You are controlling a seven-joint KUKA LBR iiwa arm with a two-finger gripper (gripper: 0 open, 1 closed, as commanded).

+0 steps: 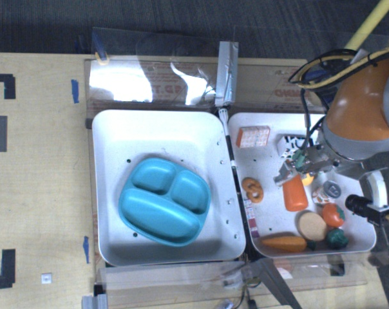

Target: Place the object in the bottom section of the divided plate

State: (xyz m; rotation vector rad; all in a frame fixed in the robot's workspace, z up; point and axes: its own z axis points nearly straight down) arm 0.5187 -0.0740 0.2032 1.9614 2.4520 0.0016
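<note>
Blue divided plate [164, 200], long axis tilted, large section lower-left

The blue divided plate [163, 200] lies in the left bin [111, 147]. The gripper [302, 165] hangs over the right bin [272, 122], just above an orange block [295, 196], near a pretzel [252, 188].

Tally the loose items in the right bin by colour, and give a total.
Orange: 4 – pretzel, block, carrot, tomato
Pink: 1 – box
Tan: 1 – bun
Green: 1 – ball
Total: 7, counting only what is clearly seen.
</note>
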